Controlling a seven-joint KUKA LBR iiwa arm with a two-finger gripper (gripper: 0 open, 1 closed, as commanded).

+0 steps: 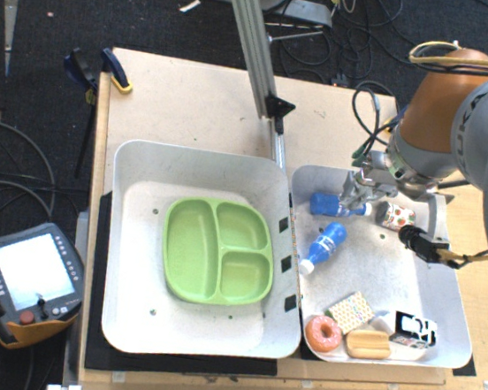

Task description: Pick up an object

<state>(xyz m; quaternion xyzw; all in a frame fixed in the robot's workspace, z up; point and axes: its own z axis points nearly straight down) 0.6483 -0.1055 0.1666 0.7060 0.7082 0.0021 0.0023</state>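
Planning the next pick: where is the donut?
The donut lies at the near-left corner of the right bin, beside the bread roll.

One camera above, slanting down on both bins (134,220).

A pale beige wooden desk (193,107) carries two shallow white plastic bins side by side: the left bin (134,220) toward its left edge, the right bin (440,300) toward its right edge. A yellow-handled clamp (113,70) grips its far left corner.
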